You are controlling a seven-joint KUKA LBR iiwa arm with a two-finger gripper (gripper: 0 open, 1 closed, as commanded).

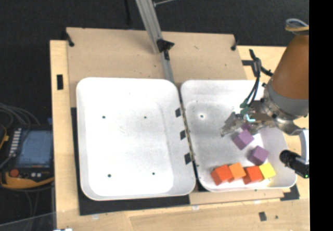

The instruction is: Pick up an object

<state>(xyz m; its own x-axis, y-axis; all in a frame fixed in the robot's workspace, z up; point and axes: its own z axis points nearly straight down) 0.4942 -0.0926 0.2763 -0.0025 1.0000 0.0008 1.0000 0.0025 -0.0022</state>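
Two purple blocks lie in the right-hand bin (208,94), and the nearer one (242,138) sits tilted directly beneath the gripper (238,123), touching or nearly touching the metal fingers (229,126) at its upper edge. Whether those fingers are spread or closed, or have any grip on the block, cannot be told from this angle. The second purple block (257,154) rests just below and to the right, apart from the gripper. Along the bin's near wall stand a red-orange block (222,174), an orange block (237,170), another red-orange block (254,174) and a yellow block (267,170) in a row. The left bin (125,89) adjoins on the bench (104,48). The orange-banded arm (292,76) reaches in from the right.
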